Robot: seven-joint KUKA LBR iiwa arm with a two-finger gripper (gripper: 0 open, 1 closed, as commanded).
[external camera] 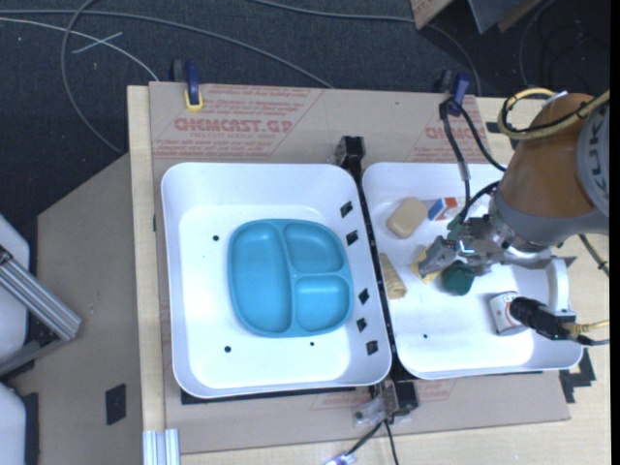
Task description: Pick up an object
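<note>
A: From the overhead camera, what sits in the left bin [184, 289]?

B: A blue divided plate [289, 276] with three compartments, lying flat near the middle. The right bin [465, 356] touches it along the middle edge, where black clips hold the two together.

A: And the arm?

B: The arm [557, 177] reaches in from the right, and its jaws [448, 257] are down inside the right bin. A dark green round object [456, 279] lies just below them, touching or nearly so (I cannot tell whether the jaws are open or closed, nor whether they grip it).

A: Anything else in that bin?

B: A tan block [407, 217] near the upper left, a small red and blue piece [444, 205] just beside it, a beige cylinder [391, 275] against the left wall, and a small white and red item [505, 311] towards the lower right. Both bins rest on a tabletop [252, 114] covered in brown cardboard.
</note>
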